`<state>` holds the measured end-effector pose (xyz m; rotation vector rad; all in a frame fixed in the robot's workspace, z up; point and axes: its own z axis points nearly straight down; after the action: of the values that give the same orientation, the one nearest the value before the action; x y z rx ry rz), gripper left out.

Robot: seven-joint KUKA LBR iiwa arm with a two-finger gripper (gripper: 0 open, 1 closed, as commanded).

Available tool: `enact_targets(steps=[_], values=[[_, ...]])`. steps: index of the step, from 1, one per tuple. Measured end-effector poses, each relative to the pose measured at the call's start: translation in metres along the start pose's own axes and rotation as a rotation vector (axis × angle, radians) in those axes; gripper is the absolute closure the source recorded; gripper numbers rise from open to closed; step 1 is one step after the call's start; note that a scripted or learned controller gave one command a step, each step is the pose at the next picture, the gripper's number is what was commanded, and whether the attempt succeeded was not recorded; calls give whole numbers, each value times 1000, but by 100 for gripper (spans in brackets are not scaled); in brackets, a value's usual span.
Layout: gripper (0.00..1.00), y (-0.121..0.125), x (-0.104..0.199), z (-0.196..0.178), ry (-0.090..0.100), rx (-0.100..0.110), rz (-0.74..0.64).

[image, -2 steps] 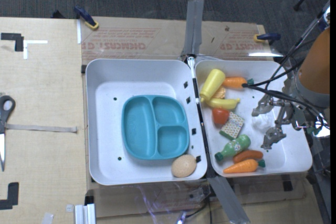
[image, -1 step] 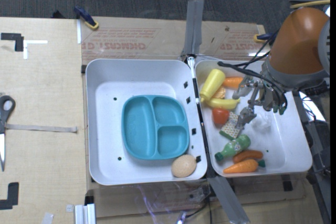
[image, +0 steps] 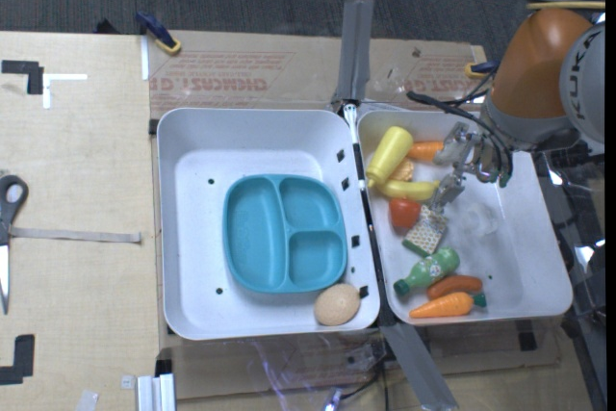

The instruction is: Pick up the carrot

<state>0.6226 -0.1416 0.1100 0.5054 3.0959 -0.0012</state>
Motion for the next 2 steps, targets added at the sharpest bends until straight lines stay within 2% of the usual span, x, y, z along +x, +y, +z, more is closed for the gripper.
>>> enact_targets(steps=[1,2], values=[[0,29,-20,-19,-3,-1,-208],[0,-5,-38,14,-4,-1,41]])
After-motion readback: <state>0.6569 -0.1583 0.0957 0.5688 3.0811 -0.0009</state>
